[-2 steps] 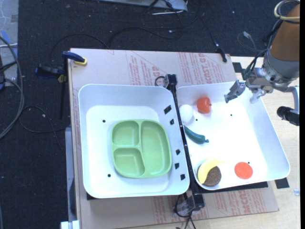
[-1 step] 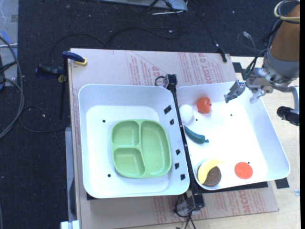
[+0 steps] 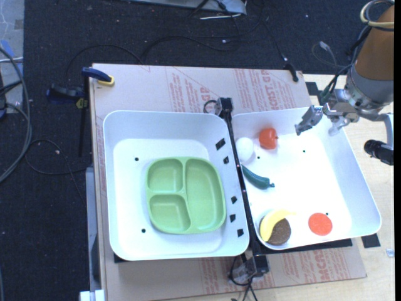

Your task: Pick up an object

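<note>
My tool (image 3: 321, 119) hangs open and empty over the right bin's (image 3: 351, 168) far edge. The red ball (image 3: 268, 138) nearby looks light, smooth, likely to roll; I'd pinch across its middle.

Pale green tray (image 3: 185, 194), red ball (image 3: 268, 138), white bins (image 3: 125, 130)

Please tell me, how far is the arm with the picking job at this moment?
Done: nothing looks picked. The red ball, white ball, teal piece, orange disc and yellow-brown piece all lie in the right bin. In hand: the gripper hangs above that bin's far right corner with nothing between its jaws. Left: descend, grasp one object, lift.
</note>
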Available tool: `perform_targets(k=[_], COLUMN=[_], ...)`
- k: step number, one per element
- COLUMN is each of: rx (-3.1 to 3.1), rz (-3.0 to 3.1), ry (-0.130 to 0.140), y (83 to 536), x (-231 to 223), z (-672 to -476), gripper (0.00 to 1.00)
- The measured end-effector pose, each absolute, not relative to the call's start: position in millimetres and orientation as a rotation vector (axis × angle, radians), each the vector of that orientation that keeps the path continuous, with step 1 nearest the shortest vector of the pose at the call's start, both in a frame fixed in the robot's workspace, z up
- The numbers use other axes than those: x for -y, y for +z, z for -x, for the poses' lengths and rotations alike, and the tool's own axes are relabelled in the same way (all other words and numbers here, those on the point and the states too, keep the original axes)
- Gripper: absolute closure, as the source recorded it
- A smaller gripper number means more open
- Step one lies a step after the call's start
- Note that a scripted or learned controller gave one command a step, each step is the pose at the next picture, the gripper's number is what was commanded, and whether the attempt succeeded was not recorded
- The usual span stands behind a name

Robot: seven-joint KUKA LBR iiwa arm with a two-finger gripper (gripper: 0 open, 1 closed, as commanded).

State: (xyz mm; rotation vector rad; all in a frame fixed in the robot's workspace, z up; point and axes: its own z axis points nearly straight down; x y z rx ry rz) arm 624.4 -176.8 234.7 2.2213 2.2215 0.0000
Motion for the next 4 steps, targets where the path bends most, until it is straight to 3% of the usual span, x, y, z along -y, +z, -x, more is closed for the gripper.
perform_targets(k=[4], rx=[-2.222], rz=[-2.221], ry=[0.000], y=[234.7], x=[176.8], z=[-624.4], gripper=[0.00])
